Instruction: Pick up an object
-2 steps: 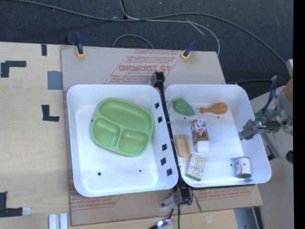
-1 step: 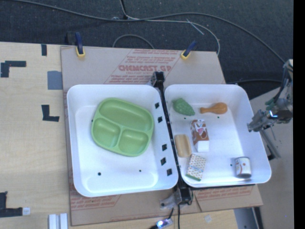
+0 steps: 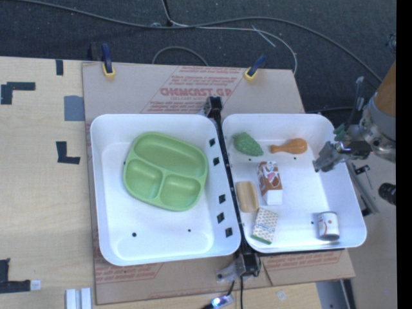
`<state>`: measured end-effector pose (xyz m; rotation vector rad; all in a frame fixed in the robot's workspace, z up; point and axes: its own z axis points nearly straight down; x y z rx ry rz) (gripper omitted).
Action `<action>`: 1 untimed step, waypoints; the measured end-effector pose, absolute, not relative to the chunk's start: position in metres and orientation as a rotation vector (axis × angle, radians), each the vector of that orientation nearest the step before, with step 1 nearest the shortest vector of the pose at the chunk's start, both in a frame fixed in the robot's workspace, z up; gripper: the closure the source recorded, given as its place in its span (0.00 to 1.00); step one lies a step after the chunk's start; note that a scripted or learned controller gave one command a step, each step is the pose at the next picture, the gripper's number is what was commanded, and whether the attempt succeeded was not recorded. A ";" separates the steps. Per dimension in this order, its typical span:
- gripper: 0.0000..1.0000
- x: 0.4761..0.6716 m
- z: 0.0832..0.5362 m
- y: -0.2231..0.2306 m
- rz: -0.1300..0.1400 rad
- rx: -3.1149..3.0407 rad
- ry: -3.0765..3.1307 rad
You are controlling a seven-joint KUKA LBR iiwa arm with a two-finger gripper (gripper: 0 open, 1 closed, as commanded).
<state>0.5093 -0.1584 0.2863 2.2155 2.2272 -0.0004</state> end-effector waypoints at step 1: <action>1.00 0.530 0.281 -0.108 -0.001 2.216 2.227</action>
